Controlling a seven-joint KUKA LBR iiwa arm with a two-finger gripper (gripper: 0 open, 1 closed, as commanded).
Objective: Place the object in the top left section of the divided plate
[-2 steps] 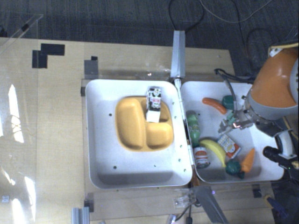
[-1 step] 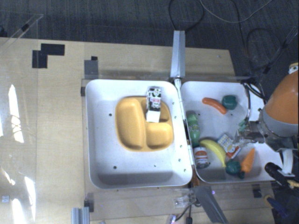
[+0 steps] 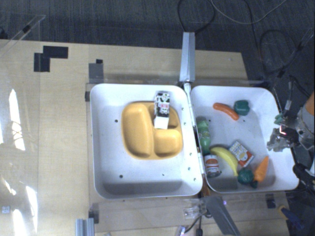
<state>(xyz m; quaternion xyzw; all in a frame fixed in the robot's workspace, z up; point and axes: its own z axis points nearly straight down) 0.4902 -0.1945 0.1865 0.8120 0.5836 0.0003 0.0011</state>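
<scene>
A yellow divided plate [image 3: 140, 132] sits in the left bin [image 3: 106, 176]. A small black-and-white carton [image 3: 162, 110] lies on the plate's far right section, its top end reaching over the plate's far rim. Nothing holds the carton. My gripper [image 3: 279, 140] hangs at the right edge of the right bin [image 3: 256, 100], far from the plate and the carton. Its tip is too small and dark to make out in detail.
The right bin holds an orange sausage [image 3: 226, 110], a teal block [image 3: 241, 106], a green bottle [image 3: 203, 132], a banana [image 3: 225, 158], a can [image 3: 212, 165], a small box [image 3: 241, 152], a carrot [image 3: 261, 168] and a green item [image 3: 245, 177]. A metal post [image 3: 187, 58] stands behind the bins.
</scene>
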